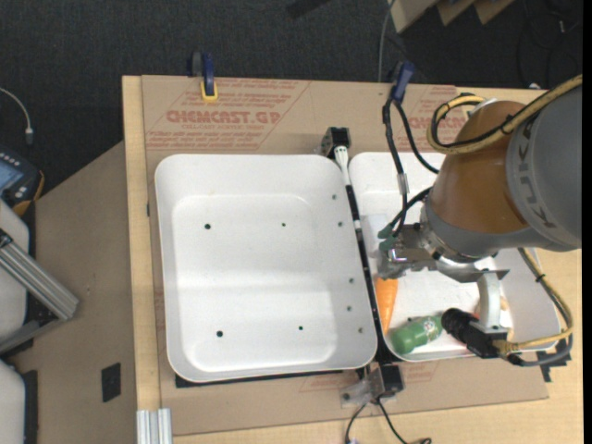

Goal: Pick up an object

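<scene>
The right bin [370,169] holds a carrot [386,301] and green bottle [413,334]; gripper [400,251] state unclear.

The arm [504,188], cut off at the frame's right edge, hides the end effector and most of the right bin [370,174].

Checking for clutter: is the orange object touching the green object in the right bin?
Cannot tell. In the camera view the orange object ends right above the green object; no plain gap or contact shows.
</scene>
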`<state>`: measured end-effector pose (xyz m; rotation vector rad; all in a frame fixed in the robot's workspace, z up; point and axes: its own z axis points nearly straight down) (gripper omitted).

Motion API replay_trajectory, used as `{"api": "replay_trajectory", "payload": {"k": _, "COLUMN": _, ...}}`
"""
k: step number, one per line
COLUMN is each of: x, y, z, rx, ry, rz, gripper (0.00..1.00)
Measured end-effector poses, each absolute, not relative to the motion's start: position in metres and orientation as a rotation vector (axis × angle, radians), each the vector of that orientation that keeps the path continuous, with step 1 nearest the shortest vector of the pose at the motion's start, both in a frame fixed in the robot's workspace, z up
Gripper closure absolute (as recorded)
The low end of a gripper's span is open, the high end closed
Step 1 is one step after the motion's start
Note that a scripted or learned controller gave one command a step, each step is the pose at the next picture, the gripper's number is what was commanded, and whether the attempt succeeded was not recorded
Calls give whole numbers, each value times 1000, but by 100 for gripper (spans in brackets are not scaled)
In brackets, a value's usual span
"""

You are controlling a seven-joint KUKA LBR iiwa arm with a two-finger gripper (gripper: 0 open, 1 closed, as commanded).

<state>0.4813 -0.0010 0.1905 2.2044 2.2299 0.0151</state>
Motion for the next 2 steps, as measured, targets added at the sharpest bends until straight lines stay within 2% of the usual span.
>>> {"api": "replay_trajectory", "payload": {"k": 1, "x": 481, "y": 21, "z": 315, "rx": 2208, "ry": 2222, "rz": 19, "gripper": 100}}
{"api": "replay_trajectory", "payload": {"k": 2, "x": 513, "y": 105, "z": 177, "rx": 2217, "ry": 2235, "rz": -6, "gripper": 100}}
